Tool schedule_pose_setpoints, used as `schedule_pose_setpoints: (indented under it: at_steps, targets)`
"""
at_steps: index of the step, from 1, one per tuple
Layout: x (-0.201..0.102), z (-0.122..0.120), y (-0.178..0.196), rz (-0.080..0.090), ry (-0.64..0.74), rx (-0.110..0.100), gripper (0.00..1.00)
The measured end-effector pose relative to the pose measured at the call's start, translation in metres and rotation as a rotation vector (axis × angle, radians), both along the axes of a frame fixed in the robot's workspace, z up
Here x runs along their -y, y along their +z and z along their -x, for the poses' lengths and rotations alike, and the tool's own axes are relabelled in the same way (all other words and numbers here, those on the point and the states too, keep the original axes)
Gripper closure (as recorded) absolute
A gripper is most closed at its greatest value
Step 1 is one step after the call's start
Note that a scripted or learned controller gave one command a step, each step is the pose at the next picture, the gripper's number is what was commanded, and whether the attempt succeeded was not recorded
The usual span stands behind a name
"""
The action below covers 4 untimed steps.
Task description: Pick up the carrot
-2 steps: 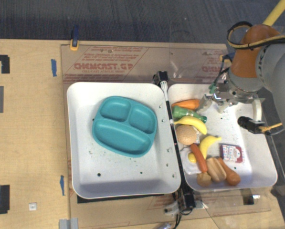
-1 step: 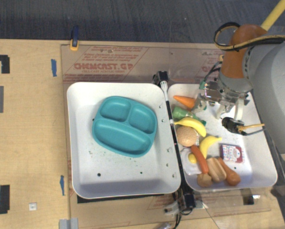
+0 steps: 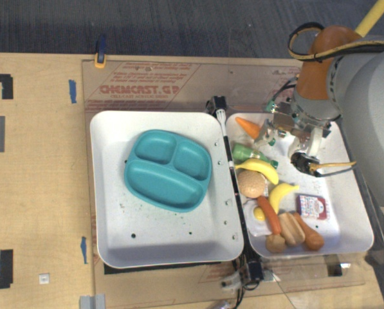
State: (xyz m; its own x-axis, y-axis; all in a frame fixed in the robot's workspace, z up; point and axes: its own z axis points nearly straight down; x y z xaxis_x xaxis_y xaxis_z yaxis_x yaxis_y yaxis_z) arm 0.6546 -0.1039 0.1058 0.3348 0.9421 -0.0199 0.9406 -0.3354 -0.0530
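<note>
The grey arm (image 3: pixel 365 95) with its orange band fills the upper right, reaching down over the far end of the right bin (image 3: pixel 346 237). Two shallow white bins sit side by side; the left bin (image 3: pixel 114 224) carries one teal divided plate (image 3: pixel 168 169) with three compartments, lying flat near its middle. The right bin is crowded with toy food: two yellow bananas, the upper banana (image 3: pixel 259 168) just above a round bread roll (image 3: pixel 251 184) and the lower banana (image 3: pixel 280 195) to the right of it; one long red-orange sausage (image 3: pixel 269 215); a hot dog bun (image 3: pixel 293 230) at the near end; one small packet (image 3: pixel 311 207) with a red label; one green piece (image 3: pixel 244 152) close to the dividing wall.

The gripper (image 3: pixel 280 126) hangs at the far end of the right bin, and whether it is spread or pressed together cannot be told from this slant. One carrot (image 3: pixel 247 127) lies in the far left corner of the right bin, just beside the gripper on its left. Its long axis runs diagonally, the narrow tip pointing toward the far-left corner and the broad end toward the gripper. Nothing shows it being held.
</note>
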Motion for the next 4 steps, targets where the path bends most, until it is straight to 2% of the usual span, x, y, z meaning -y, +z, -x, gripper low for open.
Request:
schedule_pose_setpoints:
  at_steps: [1, 2, 3, 4]
  targets:
    - [0.003, -0.007, -0.018, 0.007, -0.403, 0.017, 0.00]
    - [0.054, -0.005, -0.017, -0.023, -0.257, 0.033, 0.00]
    - [0.044, 0.023, -0.018, 0.004, -0.216, 0.058, 0.00]
    - [0.047, 0.021, -0.007, 0.012, -0.216, 0.061, 1.00]
